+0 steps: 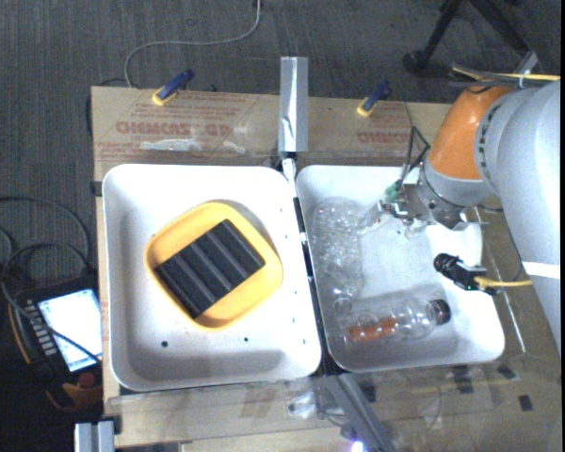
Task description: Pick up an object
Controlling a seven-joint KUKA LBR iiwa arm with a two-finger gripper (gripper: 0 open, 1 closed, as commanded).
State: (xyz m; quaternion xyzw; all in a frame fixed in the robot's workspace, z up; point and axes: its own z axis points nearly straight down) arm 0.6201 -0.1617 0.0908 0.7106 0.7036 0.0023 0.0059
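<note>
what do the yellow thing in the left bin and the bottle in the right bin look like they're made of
Yellow object: likely moulded plastic, smooth with a slight sheen, rounded edges; its dark ribbed inset looks matte, maybe rubber. Bottle: clear thin plastic, since the bin shows through it and glints run along it; dark cap, orange-brown patch inside.

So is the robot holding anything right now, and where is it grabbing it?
It cannot be told. The gripper sits over the right bin, away from the clear bottle; its tip is too hidden.
</note>
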